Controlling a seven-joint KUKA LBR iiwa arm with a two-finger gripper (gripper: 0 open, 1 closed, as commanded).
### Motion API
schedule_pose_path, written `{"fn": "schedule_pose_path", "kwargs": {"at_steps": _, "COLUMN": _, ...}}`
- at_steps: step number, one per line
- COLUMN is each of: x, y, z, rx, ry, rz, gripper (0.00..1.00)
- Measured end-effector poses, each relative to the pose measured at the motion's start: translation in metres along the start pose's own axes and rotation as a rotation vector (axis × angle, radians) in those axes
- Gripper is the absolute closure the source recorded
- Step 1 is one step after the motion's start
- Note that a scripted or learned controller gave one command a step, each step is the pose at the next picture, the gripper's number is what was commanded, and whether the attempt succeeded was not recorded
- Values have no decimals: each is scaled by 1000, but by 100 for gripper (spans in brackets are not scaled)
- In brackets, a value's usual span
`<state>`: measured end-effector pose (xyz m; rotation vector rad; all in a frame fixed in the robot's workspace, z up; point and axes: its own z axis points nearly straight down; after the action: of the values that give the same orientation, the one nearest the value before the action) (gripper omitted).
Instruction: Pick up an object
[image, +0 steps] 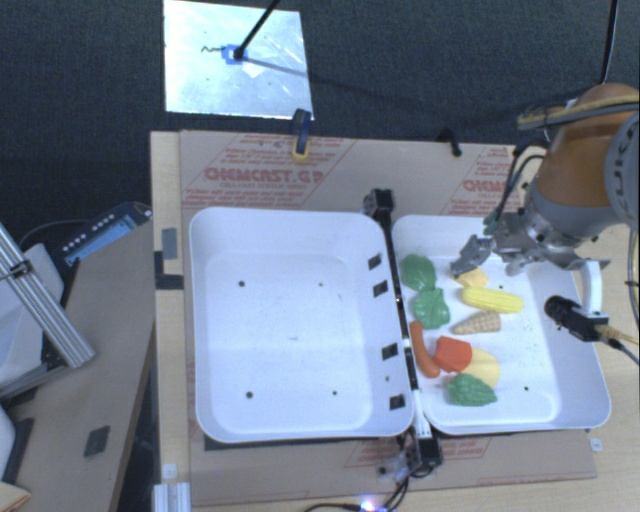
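Brown bench board (300, 455) at the front, holding two white bins side by side. Left bin (215, 330) on one side, right bin (575, 400) on the other, with toy food inside.

Nearest in the right bin: a green leafy toy (470, 391), then a yellow lump (484, 366), a red pepper (453, 352) and an orange carrot (423, 358), all touching or squeezed close. Easy to grab two at once there, or to knock one away.

Further back: a cone (478, 322), a corn cob (492, 298), a green bunch (431, 307) and a green lump (418, 270), all near each other.

Behind the corn cob, a small yellow piece (473, 279), right under the gripper (468, 262). Cannot tell whether open or closed. Nothing seen held. Looks aimed at that small piece. Might push it flat, or flick it sideways into the corn cob. Might also pinch the corn cob by mistake, being just beside. Could slide off such smooth, round toys.

Far back, a yellow clamp (300, 148) and a shiny sheet (237, 60), well apart from the job.
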<state>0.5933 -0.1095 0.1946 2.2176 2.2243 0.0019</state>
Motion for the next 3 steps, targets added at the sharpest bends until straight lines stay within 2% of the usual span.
{"fn": "schedule_pose_path", "kwargs": {"at_steps": 1, "x": 11, "y": -37, "z": 95, "rx": -7, "ry": -1, "rz": -1, "gripper": 0}}
{"fn": "schedule_pose_path", "kwargs": {"at_steps": 2, "x": 22, "y": -40, "z": 108, "rx": -7, "ry": -8, "rz": 2, "gripper": 0}}
{"fn": "schedule_pose_path", "kwargs": {"at_steps": 3, "x": 23, "y": -40, "z": 97, "rx": -5, "ry": -2, "rz": 2, "gripper": 100}}
